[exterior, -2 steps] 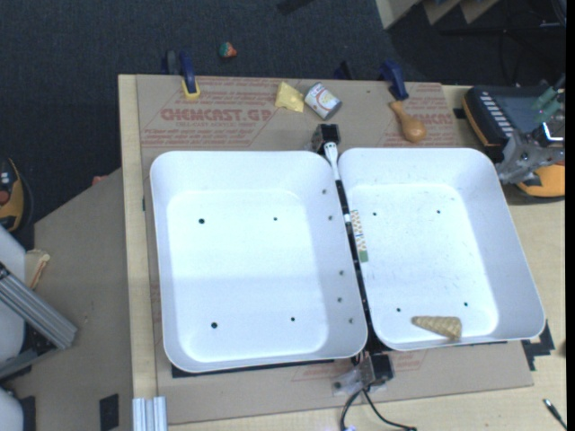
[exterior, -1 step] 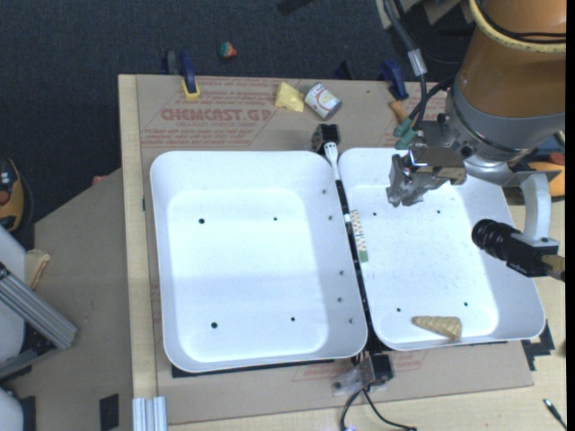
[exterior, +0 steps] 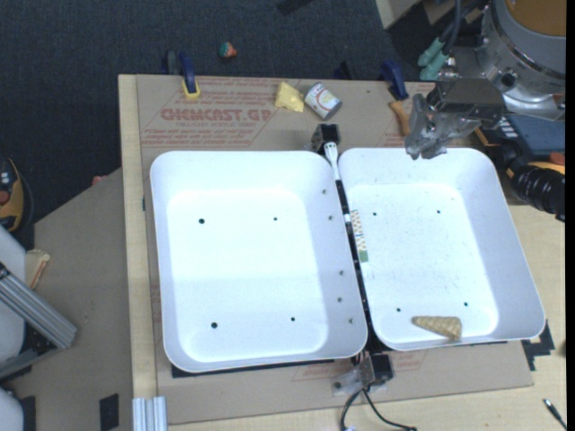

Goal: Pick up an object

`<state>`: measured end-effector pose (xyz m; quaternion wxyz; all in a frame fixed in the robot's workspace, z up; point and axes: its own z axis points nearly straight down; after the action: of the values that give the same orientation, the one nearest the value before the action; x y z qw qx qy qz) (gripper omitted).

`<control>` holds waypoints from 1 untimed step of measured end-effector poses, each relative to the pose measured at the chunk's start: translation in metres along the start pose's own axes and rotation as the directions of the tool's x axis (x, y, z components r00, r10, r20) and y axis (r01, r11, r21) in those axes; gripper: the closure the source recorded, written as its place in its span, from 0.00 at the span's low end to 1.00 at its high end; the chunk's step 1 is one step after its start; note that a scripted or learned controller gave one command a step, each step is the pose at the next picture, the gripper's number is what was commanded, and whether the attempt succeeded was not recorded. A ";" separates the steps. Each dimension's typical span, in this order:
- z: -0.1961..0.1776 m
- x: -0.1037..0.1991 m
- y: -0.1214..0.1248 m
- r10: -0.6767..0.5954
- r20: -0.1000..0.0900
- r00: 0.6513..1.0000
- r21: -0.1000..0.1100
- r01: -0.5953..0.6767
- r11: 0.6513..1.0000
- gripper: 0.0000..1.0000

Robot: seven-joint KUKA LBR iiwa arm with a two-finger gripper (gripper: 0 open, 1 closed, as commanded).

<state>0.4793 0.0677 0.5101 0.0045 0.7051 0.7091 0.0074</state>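
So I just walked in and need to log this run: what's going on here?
A robot arm is trying to pick something up from two white bins. Its gripper hangs over the far rim of the right bin, holding nothing visible. A tan cone-shaped piece lies untouched near that bin's front edge.

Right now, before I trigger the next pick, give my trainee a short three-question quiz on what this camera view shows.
1. True or false: the tan cone-shaped object lies in the left bin.
2. Multiple choice: the gripper hangs over which part of the right bin? A) near edge, B) far edge, C) centre.
3. Fill in: the yellow piece and the small white box rest on the cardboard sheet, ______ both bins.

Key:
1. False; it lies in the right bin, near its front edge.
2. B.
3. Outside (beyond their far edges).
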 end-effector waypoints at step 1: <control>0.122 0.087 0.038 -0.003 0.006 1.000 0.028 0.002 1.000 1.00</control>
<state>0.5185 0.1557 0.3893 -0.0035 0.7042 0.7100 -0.0047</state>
